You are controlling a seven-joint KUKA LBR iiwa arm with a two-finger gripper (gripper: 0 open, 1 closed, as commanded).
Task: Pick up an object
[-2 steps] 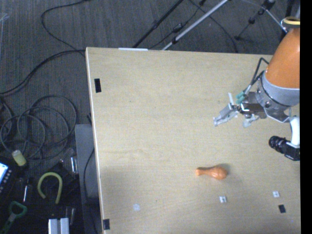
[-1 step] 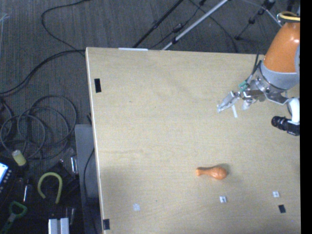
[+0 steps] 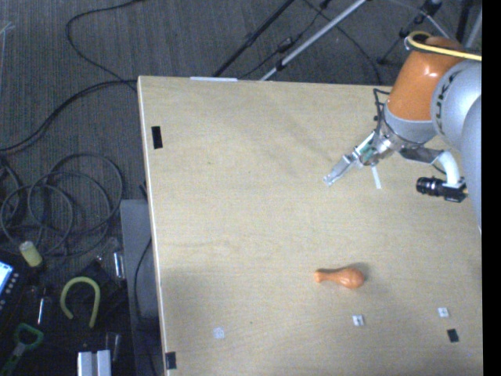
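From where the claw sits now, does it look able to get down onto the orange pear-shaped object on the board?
Probably yes. The orange object lies alone on the bare wooden board, with nothing standing between it and the claw, which hangs above the board, further from the camera.

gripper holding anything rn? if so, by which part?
Nothing held. The gripper hangs open over bare bench, with nothing between its fingers. The orange object lies on the bench nearer the camera, apart from it.

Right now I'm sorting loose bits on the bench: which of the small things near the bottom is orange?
The pear-shaped orange object, lying alone mid-bench below the gripper. The small markers nearer the bottom edge are white or black.
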